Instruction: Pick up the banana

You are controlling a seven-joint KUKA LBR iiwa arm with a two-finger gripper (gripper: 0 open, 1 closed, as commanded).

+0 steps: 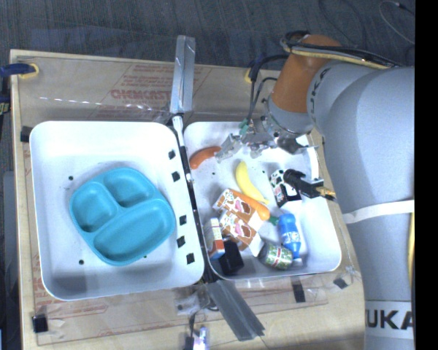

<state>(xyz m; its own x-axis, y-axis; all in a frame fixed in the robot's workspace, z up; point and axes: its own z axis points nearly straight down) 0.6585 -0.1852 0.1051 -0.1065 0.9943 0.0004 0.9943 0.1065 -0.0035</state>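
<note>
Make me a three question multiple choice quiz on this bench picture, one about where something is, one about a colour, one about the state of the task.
1. Where does the banana lie?
A. In the right bin
B. In the left bin
C. On the bench outside both bins

2. What colour is the divided plate?
A. Red
B. Blue
C. Yellow

3. How does the banana stand against the task?
A. Raised clear of the bin
B. Set on the plate
C. Lying in the bin, below the gripper in the image

Answers: 1 A, it lies among the clutter in the right bin. 2 B, the plate in the left bin is blue. 3 C, it rests on the bin floor, not lifted.
</note>
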